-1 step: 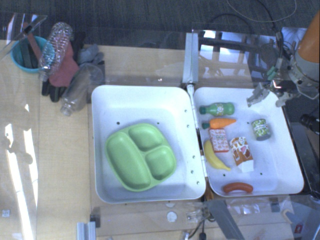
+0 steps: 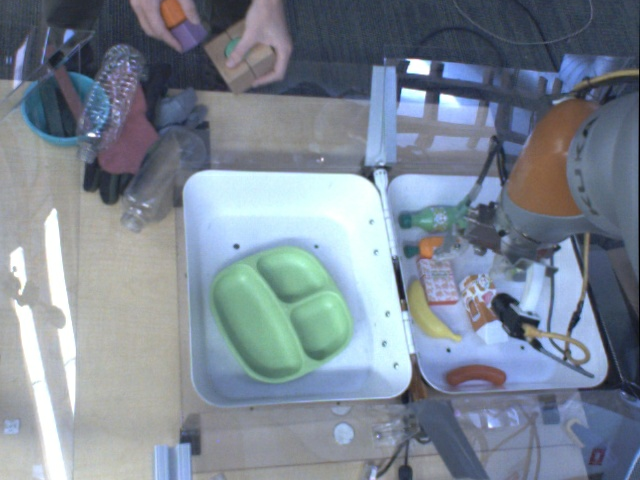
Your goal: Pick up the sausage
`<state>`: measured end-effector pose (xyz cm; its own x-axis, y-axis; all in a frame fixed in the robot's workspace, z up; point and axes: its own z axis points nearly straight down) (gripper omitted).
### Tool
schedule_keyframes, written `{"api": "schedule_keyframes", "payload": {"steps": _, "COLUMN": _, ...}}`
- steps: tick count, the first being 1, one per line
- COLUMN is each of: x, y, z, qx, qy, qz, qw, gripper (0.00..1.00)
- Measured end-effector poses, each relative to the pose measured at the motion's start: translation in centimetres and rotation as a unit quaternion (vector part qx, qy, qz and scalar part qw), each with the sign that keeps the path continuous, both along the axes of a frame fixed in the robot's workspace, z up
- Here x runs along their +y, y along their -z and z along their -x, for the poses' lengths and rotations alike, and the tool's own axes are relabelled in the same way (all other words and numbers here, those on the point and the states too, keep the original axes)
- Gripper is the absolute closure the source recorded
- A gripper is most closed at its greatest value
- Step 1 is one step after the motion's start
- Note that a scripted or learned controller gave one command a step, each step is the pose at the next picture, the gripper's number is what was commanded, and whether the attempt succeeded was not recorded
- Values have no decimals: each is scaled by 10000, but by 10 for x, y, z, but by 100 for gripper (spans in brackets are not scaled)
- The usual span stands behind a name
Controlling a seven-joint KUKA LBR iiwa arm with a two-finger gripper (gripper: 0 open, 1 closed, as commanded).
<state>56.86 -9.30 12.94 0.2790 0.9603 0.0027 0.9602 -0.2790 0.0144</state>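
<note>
Red-brown sausage [image 2: 476,375], perhaps glossy

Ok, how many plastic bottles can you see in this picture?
3: a textured bottle and a clear bottle lying left of the bins, and a green bottle in the right bin. The arm may hide more.

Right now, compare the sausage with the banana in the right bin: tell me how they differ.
The sausage is reddish-brown; the banana is yellow. The sausage lies crosswise near the right bin's front wall, while the banana runs at a slant along the left side, beside the snack packet. The sausage looks shorter and lies apart from the clutter; the banana sits against other items. Both are curved, elongated and rest flat on the bin floor.
</note>
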Motion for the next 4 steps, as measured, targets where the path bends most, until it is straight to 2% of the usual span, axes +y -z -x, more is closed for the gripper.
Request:
{"api": "schedule_keyframes", "payload": {"steps": 1, "x": 11, "y": 41, "z": -28, "qx": 18, "qy": -218, "qz": -6, "qw": 9998, "gripper": 0}}
{"api": "schedule_keyframes", "payload": {"steps": 2, "x": 11, "y": 28, "z": -31, "qx": -27, "qy": -221, "qz": -7, "qw": 9998, "gripper": 100}}
{"api": "schedule_keyframes", "payload": {"steps": 3, "x": -3, "y": -168, "z": -42, "qx": 21, "qy": -1064, "qz": 16, "qw": 9943, "gripper": 100}}
{"api": "schedule_keyframes", "payload": {"steps": 4, "x": -2, "y": -168, "z": -42, "qx": 25, "qy": -1063, "qz": 15, "qw": 9943, "gripper": 0}}
